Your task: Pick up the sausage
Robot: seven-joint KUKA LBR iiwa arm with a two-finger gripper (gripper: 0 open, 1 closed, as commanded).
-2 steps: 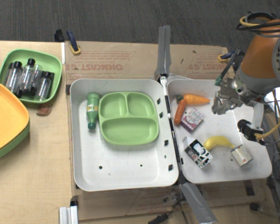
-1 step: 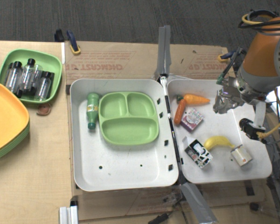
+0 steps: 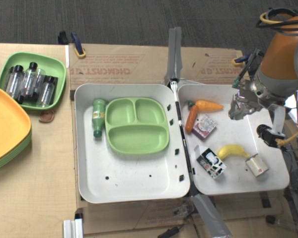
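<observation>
The sausage is a reddish-orange stick lying near the left wall of the right bin, almost upright in the picture. Its top end nearly meets an orange carrot. My gripper hangs over the upper right part of that bin, well to the right of the sausage and apart from it. Nothing shows in its grasp.
The right bin also holds a pink box, a banana, a black-and-white packet and a small white cylinder. In the left bin lie a green divided plate and a green bottle.
</observation>
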